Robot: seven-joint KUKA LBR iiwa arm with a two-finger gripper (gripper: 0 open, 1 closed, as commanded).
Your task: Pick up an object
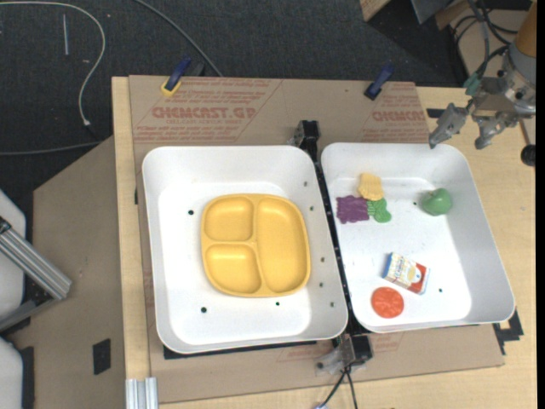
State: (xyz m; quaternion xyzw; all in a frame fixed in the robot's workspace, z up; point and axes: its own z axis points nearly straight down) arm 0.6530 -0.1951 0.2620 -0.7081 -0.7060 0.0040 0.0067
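Dark carpet floor beneath, with loose white cable at upper left; cardboard boxes at top right. Tan worktop (102,228) faced with a brown cardboard sheet, clamped at the far edge by two blue clips.

Two shallow white bins side by side. Left bin (170,177): holding one yellow divided plate (255,245) with three compartments, lying flat at centre. Right bin (485,254): holding five small items.

Arm entering from the right, above the far right corner of the right bin. Gripper (464,128) hovering over the bin rim, fingers spread apart, nothing between them.

Candidates in the right bin, largest first:
- White snack box (404,273), near centre, lying flat. Judged light, stiff; best taken across the short sides.
- Red disc (387,302), just beside the box, toward the near edge. Flat and low; judged hard to pinch, likely to slip.
- Purple piece (351,209), far left area, touching a yellow piece (370,186) and a small green piece (380,213). Clustered; risk of disturbing neighbours.
- Green rounded toy (438,201), standing apart, nearest the gripper. Judged light, rigid plastic, smooth; best gripped across the widest part, fingers centred to prevent rolling out.

Recommended target: green rounded toy, clear on all sides. No object yet lifted.
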